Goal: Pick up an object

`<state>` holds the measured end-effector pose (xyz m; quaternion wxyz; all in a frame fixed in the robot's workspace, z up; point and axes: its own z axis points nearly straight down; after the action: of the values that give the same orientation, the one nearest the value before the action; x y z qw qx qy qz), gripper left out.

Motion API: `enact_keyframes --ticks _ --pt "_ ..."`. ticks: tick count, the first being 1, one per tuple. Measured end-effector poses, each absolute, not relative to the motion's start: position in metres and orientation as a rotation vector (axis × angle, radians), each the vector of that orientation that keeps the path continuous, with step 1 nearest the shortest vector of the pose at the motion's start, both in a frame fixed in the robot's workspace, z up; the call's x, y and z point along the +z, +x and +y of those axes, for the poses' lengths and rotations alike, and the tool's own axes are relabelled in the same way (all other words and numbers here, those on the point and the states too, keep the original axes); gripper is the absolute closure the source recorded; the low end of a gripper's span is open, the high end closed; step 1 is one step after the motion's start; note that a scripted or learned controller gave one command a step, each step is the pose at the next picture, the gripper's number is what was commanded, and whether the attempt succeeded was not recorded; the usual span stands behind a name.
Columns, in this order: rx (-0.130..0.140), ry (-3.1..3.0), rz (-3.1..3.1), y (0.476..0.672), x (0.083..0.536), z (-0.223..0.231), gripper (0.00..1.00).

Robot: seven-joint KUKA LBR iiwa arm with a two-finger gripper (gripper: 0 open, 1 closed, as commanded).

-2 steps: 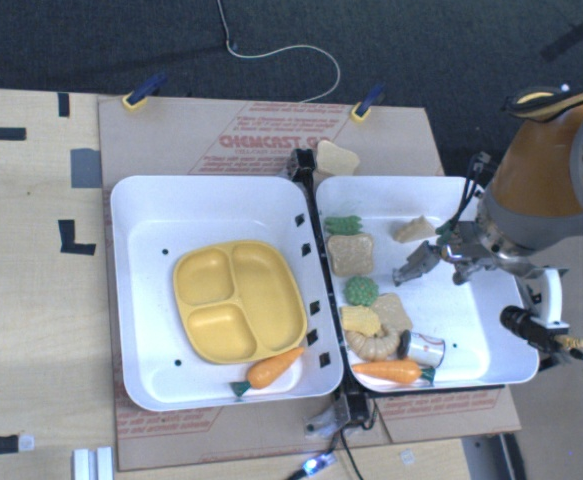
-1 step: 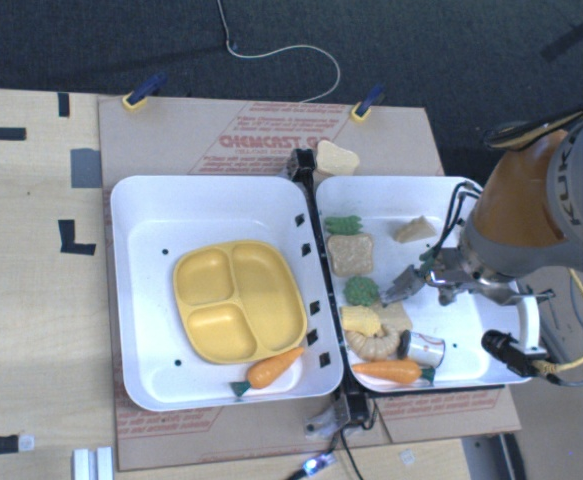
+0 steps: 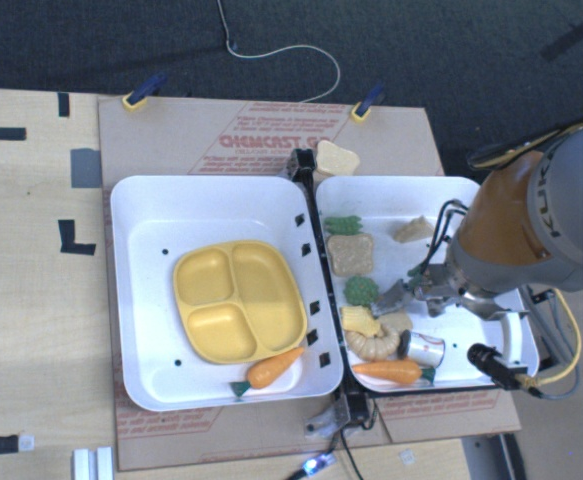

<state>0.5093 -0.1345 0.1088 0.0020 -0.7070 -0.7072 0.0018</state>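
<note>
The left bin (image 3: 136, 268) holds a yellow divided plate (image 3: 238, 299) and a carrot (image 3: 273, 367); the right bin (image 3: 451, 193) holds mixed toy food, where the claw (image 3: 399, 293) hovers beside a green piece (image 3: 361, 290), its state unclear

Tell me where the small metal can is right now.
The metal can lies near the right bin's front edge, just above a carrot, below the gripper.
</note>
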Motion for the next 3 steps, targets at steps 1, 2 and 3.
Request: enact_keyframes --ticks 1,2,3 --pt "-0.005 -2.228 -2.224 0.512 0.089 -0.136 0.0" --pt "-0.007 -2.226 -2.225 0.512 0.099 -0.135 1.0" --pt "0.0 -2.221 -2.223 0.512 0.14 -0.135 1.0"
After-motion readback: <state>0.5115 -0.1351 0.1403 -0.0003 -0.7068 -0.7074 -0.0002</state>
